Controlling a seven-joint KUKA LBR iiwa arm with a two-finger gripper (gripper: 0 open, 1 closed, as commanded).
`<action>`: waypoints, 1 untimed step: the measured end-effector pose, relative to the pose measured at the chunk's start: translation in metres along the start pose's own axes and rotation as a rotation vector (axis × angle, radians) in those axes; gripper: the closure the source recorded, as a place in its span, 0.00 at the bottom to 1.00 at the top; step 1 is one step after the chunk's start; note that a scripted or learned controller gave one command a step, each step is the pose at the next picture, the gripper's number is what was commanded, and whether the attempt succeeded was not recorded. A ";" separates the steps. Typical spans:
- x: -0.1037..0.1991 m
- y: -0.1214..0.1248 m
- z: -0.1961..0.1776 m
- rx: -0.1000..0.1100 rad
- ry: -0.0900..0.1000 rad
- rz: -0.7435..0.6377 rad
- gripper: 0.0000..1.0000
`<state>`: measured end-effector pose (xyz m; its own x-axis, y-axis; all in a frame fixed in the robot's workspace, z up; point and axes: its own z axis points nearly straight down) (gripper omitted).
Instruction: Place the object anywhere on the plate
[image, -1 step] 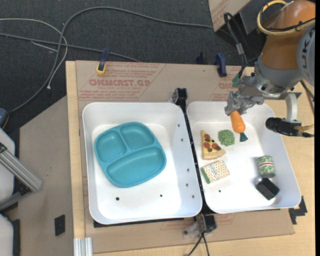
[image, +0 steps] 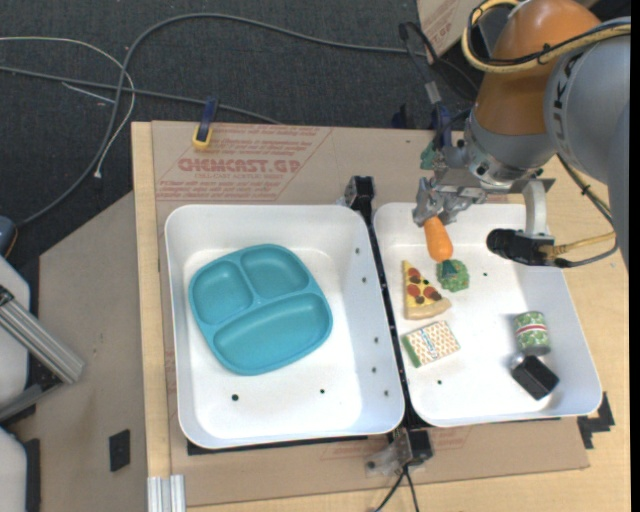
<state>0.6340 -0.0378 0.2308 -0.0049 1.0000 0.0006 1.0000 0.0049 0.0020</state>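
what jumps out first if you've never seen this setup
The blue divided plate lies alone in the left bin, the biggest patch of colour. In the right bin, the claw hangs right above an orange carrot, with a pizza slice and green broccoli just below. The grey arm with its orange band looms at top right.

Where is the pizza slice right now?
The pizza slice lies in the right bin near its left wall, between the broccoli and the patterned cracker.
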 end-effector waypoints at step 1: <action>0.062 0.014 0.002 0.000 0.000 0.000 1.00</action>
<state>0.6475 0.0238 0.2291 -0.0048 1.0000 0.0006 1.0000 0.0048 0.0020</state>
